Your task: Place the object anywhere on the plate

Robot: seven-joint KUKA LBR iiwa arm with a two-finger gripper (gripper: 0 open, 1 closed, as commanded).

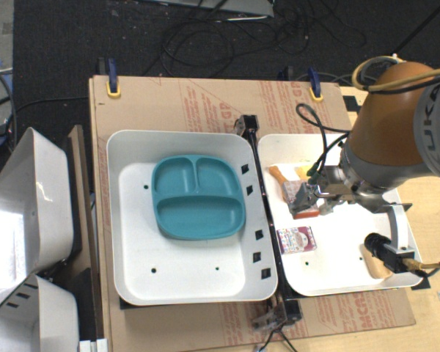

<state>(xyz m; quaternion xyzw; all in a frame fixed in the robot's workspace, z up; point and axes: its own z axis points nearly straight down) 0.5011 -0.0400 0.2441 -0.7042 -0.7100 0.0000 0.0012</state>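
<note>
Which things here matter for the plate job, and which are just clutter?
Job: teal plate in left bin; gripper over a reddish item in right bin.
Lying about: pink packet; orange piece; yellow piece.

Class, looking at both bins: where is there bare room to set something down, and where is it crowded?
Bare: the teal plate, all three compartments, and the left bin between plate and near rim. In the right bin, a patch between the pink packet and near rim. Crowded: around the gripper, beside the orange-handled item.
</note>
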